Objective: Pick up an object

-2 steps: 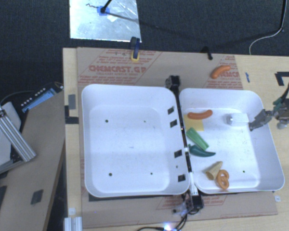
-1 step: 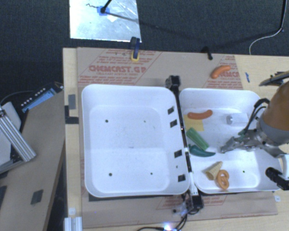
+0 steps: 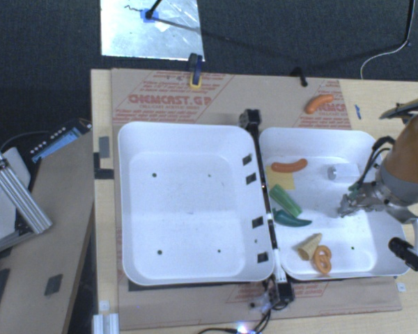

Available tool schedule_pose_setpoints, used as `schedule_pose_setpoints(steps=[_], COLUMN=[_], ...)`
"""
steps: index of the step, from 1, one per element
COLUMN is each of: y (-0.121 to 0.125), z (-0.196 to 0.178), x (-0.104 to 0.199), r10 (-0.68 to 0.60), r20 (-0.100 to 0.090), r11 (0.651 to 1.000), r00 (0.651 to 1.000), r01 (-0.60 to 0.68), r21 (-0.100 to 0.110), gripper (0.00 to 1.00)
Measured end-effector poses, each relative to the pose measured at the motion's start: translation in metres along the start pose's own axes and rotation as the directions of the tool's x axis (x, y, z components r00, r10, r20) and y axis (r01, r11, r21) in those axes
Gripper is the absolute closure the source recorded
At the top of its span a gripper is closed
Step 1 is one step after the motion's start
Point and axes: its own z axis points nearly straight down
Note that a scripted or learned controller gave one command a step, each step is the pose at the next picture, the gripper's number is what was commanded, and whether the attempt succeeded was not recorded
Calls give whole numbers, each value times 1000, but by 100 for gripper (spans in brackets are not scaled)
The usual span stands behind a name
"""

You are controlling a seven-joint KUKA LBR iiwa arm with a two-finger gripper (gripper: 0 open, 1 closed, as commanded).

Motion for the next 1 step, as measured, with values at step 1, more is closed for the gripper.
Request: schedule_pose_setpoints(steps=[1], y=[19], z=[-122], x=[10], r10=[-4], r20=[3], r11=[1000], r00=[1000], r01=[4], r21=[-11], gripper=[100])
